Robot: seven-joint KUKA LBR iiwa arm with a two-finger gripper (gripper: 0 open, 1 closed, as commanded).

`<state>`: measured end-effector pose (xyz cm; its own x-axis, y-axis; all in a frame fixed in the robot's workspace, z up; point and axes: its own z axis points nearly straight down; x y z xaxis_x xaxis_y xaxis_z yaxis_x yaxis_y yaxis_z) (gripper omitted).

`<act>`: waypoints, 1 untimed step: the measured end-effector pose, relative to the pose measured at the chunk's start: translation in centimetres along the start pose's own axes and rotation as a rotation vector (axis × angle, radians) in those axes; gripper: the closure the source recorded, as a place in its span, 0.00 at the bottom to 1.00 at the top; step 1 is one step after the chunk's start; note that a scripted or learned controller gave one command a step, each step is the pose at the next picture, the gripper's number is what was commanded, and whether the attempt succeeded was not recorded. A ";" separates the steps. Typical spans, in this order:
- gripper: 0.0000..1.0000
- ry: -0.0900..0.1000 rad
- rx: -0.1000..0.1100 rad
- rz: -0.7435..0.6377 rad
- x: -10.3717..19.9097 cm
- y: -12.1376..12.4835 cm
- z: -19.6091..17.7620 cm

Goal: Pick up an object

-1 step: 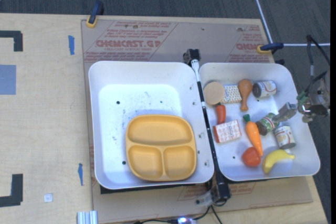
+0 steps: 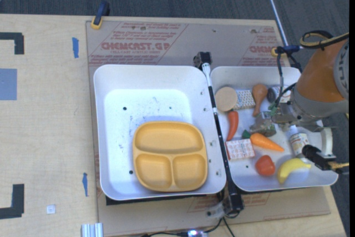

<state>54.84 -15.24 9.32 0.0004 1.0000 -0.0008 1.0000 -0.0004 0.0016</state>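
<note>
The arm's tool (image 2: 270,117) sits low in the right bin (image 2: 319,179), over a tight cluster near the carrot (image 2: 266,142); whether it is spread or closed cannot be told, and nothing is visibly held. Risk: the crowding. A descent here could strike two items at once or nudge the smooth tapered carrot aside; the rounded, glossy tomato (image 2: 265,165) and curved banana (image 2: 290,168) would likely roll or slip. The flat printed packet (image 2: 240,149) offers little edge. The left bin (image 2: 111,91) holds a yellow three-compartment plastic tray (image 2: 169,154).
</note>
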 end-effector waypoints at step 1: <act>0.00 0.000 -0.001 -0.001 2.9 -1.1 0.7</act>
<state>53.79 -12.38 8.60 -0.0002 1.0000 -0.0011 1.0000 0.0002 0.0023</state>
